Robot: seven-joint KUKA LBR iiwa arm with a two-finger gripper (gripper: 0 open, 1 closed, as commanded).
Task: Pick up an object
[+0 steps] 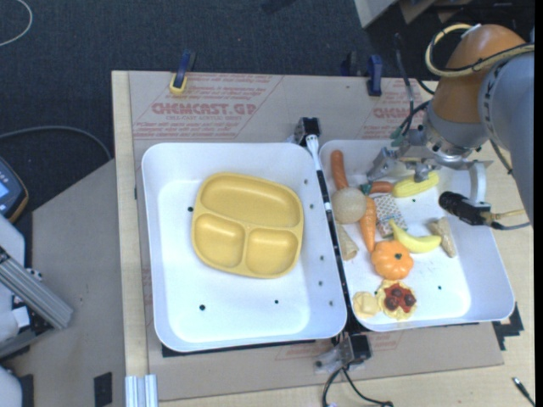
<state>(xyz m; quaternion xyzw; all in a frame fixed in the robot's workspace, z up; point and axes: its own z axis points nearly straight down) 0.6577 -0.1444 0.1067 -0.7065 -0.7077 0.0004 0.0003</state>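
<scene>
My gripper (pixel 397 166) hangs low over the far part of the right bin (pixel 475 299), below the grey arm and its orange band (pixel 471 66). Just beside it lie a small yellow banana-like piece (pixel 417 186) and a red-orange piece (pixel 381 187); I cannot tell whether it touches either. Toy food fills this bin: a red-orange sausage (pixel 338 168), a beige ball (pixel 348 204), a carrot (pixel 368 222), a banana (pixel 417 241), an orange pumpkin (pixel 392 261), a pizza piece (pixel 398 298) and a tan chunk (pixel 442 236).
The left bin (pixel 170 295) holds a yellow divided plate (pixel 248 225). A black fitting (pixel 462 207) with a cable juts over the right bin's right side. Clamps (pixel 180 75) (pixel 373 73) hold the cardboard base at the far edge.
</scene>
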